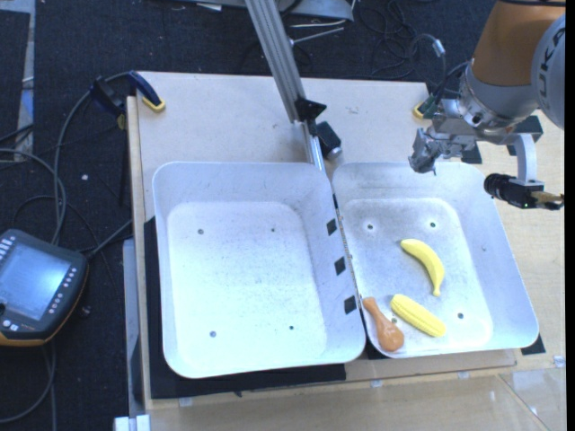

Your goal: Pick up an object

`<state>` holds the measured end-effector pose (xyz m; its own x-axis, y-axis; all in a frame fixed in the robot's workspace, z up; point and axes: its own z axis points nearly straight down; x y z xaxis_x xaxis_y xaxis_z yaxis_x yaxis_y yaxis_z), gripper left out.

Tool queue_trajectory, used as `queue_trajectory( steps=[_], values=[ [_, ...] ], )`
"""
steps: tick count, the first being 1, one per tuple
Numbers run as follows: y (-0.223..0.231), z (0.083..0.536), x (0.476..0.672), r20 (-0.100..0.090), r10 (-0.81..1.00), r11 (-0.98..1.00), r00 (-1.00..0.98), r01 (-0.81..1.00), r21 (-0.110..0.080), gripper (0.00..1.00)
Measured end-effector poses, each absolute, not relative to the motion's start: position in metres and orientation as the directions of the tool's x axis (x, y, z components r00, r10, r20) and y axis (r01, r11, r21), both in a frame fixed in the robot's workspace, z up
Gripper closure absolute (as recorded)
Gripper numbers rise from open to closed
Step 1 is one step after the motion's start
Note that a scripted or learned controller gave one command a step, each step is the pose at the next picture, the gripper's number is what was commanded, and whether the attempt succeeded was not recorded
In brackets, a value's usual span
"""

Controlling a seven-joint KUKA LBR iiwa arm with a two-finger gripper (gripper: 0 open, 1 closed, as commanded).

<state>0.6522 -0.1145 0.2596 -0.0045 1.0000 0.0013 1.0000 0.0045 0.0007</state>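
At the near edge of the right bin [503, 268], 2 items lie close together: an orange drumstick-shaped toy [384, 325] against the near-left corner, and just beside it to the right a short yellow piece like a corn cob [418, 316], tilted across the bin floor. The 2 look to be touching or nearly so; I cannot tell which.

Next item, farther in: 1 yellow banana [424, 261], curved, lying flat near the middle of the same bin, apart from the other 2.

Left bin [180, 241]: white, shallow, set side by side with the right one, their inner rims meeting at a row of black clips.

Beyond the far rim of the right bin: my gripper [424, 162], pointing down, hanging over the bench just past that rim, well apart from all 3 items. Nothing shows between its tips; how wide it stands I cannot tell.

Above it, my wrist with the orange band [517, 25].
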Motion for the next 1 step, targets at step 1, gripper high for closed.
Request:
queue_trajectory(
  steps=[1],
  values=[
    [-0.0558, 0.2619, 0.6507, 0.001, 1.000, 0.005, -0.005, 1.000, 0.000, 1.00]
  ],
)
